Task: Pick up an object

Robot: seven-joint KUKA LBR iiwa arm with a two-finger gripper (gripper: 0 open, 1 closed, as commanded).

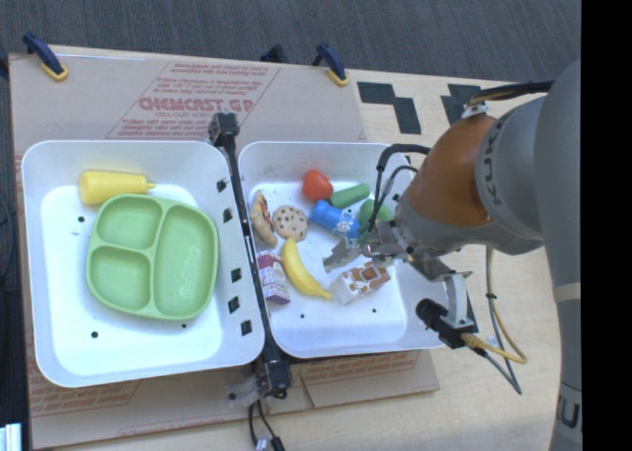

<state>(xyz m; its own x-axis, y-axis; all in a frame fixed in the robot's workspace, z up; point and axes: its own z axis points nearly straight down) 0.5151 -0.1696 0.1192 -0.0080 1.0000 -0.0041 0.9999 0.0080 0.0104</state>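
My gripper (348, 253) reaches from the right into the right bin (326, 336). Its metal fingers hang just above a small brown-and-white carton (361, 280) and beside a blue toy (331, 215). Nothing is visibly held between them. A banana (300, 269) lies left of the gripper. A cookie (287, 221), a bread-like piece (263, 220) and a small purple packet (274, 278) lie near the bin's left wall. A red item (316, 185) and green items (350, 194) sit at the bin's far side, partly behind the wrist.
The left bin (59, 340) holds a green divided plate (153, 255) and a yellow bottle (113, 186). A black divider (239, 242) runs between the bins. The arm's orange band (456, 178) covers the right bin's right side. Cables (494, 336) trail off the bench's right edge.
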